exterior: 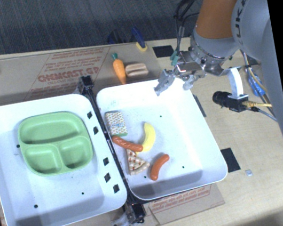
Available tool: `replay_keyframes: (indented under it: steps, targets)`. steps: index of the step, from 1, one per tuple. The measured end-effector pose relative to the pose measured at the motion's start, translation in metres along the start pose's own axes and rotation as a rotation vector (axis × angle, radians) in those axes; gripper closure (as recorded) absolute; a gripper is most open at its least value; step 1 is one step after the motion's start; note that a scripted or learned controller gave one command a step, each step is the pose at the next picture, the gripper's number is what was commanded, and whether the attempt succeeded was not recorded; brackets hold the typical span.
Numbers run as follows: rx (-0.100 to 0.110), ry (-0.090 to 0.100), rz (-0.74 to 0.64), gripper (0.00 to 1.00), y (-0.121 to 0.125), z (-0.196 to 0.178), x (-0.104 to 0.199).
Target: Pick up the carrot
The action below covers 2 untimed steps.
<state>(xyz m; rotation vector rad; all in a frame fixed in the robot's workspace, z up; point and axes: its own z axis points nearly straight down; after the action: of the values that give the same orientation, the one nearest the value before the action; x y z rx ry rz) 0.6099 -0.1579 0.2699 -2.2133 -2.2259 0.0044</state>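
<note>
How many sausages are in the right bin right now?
2. One sausage lies near the bin's left side, touching the banana and pizza slice. The other sausage lies toward the front, right of the pizza slice. None looks hidden.

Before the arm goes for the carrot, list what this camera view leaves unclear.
- Grey two-finger tool at the right white bin's upper rim: too small and blurred to tell open from shut.
- Small orange carrot with green top, outside the bins on the cardboard: blurred, surface detail lost.
- Tan bun-like item beside it: too blurred to identify.
- Grey arm: cut off at the top edge.
</note>
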Motion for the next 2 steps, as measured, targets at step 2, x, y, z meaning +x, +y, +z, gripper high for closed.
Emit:
replay_keyframes:
  steps: [2]
  targets:
    - [0.001, 0.001, 0.237, 0.0, 0.044, 0.179, -0.023]
